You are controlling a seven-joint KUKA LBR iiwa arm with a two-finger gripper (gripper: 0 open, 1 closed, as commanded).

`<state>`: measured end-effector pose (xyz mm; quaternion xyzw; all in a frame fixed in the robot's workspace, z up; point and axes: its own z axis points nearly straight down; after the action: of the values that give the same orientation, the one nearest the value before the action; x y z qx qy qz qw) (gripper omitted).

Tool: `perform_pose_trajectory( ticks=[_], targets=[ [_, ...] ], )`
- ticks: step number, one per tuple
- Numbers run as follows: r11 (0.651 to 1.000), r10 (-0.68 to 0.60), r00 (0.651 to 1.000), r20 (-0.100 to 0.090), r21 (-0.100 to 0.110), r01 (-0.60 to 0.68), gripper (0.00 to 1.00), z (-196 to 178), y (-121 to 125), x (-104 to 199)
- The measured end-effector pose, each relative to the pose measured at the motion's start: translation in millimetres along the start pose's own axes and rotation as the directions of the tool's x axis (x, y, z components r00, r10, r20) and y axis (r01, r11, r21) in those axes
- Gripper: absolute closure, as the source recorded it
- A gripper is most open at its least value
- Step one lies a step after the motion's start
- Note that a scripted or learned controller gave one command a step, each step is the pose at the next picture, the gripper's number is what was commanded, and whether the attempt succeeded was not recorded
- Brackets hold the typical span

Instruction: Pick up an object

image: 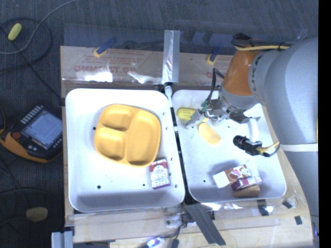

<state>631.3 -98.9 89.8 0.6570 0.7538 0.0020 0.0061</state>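
The claw (pixel 206 112) sits low in the right bin (pixel 269 154), at about eleven o'clock of that bin's floor, close to the divider between the two bins. Whether it is open or shut cannot be told, as the wrist and its metal fittings cover it. Touching or just under it lie two yellow pieces: a bright yellow one (pixel 185 113) at nine o'clock of the claw, hard against the bin's left wall, and a paler yellow block (pixel 209 133) at six o'clock, lying tilted on the white floor. Nothing can be seen lifted.

The orange band (pixel 238 76) and the wide grey arm (pixel 295 92) come in from three o'clock and cover the bin's upper right corner and much of its right rim. A black plug with a yellow cable (pixel 251 144) hangs at four o'clock of the claw, above the floor.

The middle of the right bin is bare white. At its six o'clock, near the front rim, a small white and red packet (pixel 232 176) rests against a brown lump (pixel 246 190).

In the left bin (pixel 77 154), a large yellow sectioned tray (pixel 128 133) fills the centre, with bare floor around it. A small red and white carton (pixel 159 173) stands at five o'clock of that tray, close to the divider wall.
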Motion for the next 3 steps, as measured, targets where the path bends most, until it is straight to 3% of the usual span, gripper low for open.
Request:
perform_pose_trajectory(
  ticks=[1,2,3],
  targets=[
    [1.0,-0.002,1.0,0.003,-0.001,0.002,1.0,-11,1,0],
    [1.0,-0.002,1.0,0.004,-0.001,0.002,0.0,-11,1,0],
    [0.996,0.079,0.997,-0.012,0.039,-0.079,0.0,4,31,-13]
  ],
)
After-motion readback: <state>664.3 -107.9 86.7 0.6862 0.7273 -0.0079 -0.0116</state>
